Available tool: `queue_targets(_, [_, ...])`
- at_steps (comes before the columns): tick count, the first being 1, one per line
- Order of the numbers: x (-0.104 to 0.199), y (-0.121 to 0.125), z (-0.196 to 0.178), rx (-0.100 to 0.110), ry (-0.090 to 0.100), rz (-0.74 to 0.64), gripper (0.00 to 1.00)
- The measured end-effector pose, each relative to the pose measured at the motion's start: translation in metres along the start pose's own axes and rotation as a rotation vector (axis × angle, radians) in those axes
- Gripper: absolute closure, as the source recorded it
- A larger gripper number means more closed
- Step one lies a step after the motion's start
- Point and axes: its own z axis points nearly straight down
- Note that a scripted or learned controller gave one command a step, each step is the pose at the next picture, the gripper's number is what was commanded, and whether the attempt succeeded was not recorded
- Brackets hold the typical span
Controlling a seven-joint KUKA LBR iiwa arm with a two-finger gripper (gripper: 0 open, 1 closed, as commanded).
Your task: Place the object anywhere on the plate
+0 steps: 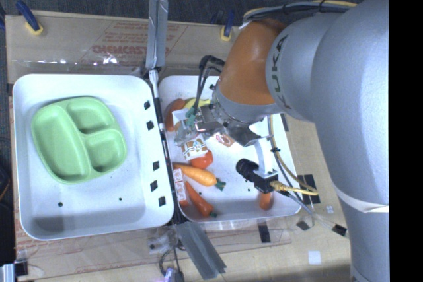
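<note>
While my grey arm's end effector (198, 130) hangs over the right white bin (281, 205) of orange toy carrots (197, 174), I cannot tell its grip; the green three-part plate (78, 137) sits left.

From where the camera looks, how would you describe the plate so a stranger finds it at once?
Start at the two white bins and take the left bin, away from the grey arm. The plate lies in its upper-left part. It is pale green with three compartments, unlike the orange carrots crowded in the right bin.
</note>
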Motion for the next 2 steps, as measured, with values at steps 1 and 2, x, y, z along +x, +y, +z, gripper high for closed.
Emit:
queue_targets(1, [0.076,0.015,0.000,0.001,0.000,0.070,1.00])
queue_targets(2, [0.107,0.057,-0.034,0.002,0.000,-0.066,1.00])
